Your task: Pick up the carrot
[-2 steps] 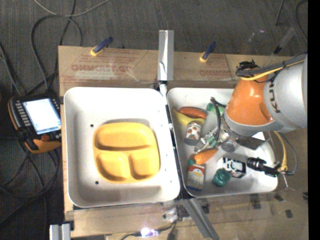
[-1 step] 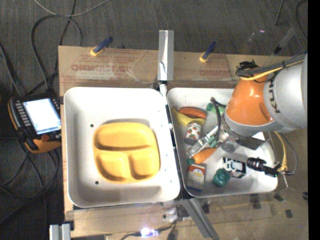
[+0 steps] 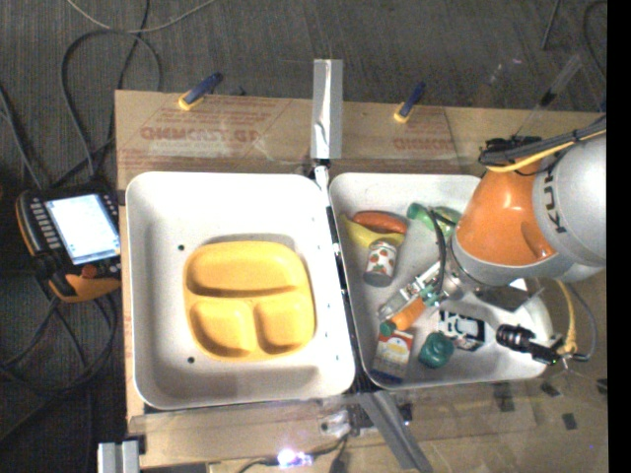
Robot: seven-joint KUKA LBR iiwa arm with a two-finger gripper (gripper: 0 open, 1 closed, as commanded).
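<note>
In the right bin (image 3: 513, 363), a short orange carrot (image 3: 404, 313) lies slanted among other items near the bin's middle. My gripper (image 3: 426, 290) reaches down from the right and sits right at the carrot's upper right end, touching or nearly touching it. The orange wrist band (image 3: 498, 227) and the grey arm hide the bin's right side.
Around the carrot are a small can (image 3: 382, 259), a reddish-orange long piece (image 3: 381, 222) on a yellow one, a green item (image 3: 434, 215), a small carton (image 3: 392, 351), a teal cup (image 3: 435, 348) and a black-and-white object (image 3: 463, 328). The left bin (image 3: 148, 264) holds a yellow divided tray (image 3: 249, 297).
</note>
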